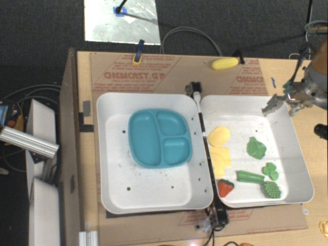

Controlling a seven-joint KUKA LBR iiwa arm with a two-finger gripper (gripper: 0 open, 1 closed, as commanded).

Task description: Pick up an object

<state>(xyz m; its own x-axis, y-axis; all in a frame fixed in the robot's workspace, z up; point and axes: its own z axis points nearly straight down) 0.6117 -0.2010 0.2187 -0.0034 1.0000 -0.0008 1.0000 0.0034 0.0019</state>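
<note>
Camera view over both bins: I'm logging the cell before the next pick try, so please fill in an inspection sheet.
Surface: bench bearing left bin and right bin.
Job's things: yellow pieces, green pieces and a red piece lie in the right bin.
Clutter: blue divided plate in the left bin; yellow item on the bench.
Grippers: gripper above the right bin's far right corner, holding nothing.
Cables: grey cable behind the bench.
Surroundings: dark floor, shiny sheet.

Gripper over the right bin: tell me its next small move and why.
Probably move the gripper leftward in the view and down toward the green leafy toy. The gripper sits above the right bin's far corner, with nothing between its fingers, and that toy is the nearest piece, lying apart from the other toy foods, so it looks easiest to grasp.
</note>
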